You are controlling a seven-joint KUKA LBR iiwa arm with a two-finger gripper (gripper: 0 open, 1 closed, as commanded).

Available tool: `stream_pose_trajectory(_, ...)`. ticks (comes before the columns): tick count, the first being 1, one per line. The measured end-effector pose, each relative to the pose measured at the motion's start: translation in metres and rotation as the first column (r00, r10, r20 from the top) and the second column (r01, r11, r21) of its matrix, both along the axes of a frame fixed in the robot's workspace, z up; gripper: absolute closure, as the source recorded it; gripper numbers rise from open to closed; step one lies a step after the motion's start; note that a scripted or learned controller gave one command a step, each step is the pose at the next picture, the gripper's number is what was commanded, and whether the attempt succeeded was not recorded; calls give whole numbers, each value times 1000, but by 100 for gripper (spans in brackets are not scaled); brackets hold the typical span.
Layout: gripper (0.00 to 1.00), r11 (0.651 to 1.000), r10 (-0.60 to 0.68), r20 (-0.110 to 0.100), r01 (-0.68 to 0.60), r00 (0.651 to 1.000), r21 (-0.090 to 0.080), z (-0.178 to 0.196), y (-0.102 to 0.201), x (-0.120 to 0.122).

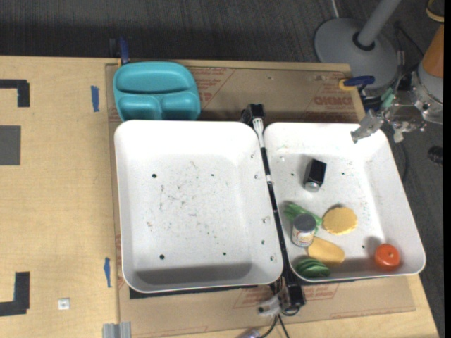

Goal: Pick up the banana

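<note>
Banana [326, 251], as best I can judge, is the yellow-orange elongated piece lying near the front of the right bin [403, 189]. It sits between a small silver-lidded jar [304, 229] on its left and an orange-red round fruit [386, 256] on its right, with a dark green item [310, 267] touching its front-left end. Just behind it I see a rounder yellow piece [340, 220], and a light green item [297, 210] lies by the jar.

The gripper [379, 133] hangs over the back right corner of that bin, well apart from the banana. I read its fingers [363, 132] as spread, with nothing between them and nothing touched.

A small black object [315, 172] stands nearer the middle of the bin; I cannot make out any label on it. The left bin [141, 153] shows scuff marks. A teal divided tray [156, 90] rests behind it. The cardboard sheet [296, 90] under the bins carries red print, too blurred for me to read.
</note>
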State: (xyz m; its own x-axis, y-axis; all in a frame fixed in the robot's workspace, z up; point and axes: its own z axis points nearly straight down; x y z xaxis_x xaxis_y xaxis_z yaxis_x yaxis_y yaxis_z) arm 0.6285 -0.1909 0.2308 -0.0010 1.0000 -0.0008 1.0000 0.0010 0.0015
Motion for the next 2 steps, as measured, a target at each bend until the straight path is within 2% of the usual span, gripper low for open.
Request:
stream_pose_trajectory(1, 0, 969, 248, 0, -248, 969, 1, -145, 79, -19)
stream_pose_trajectory(2, 0, 916, 400, 2, -400, 916, 0, -45, 196, -37)
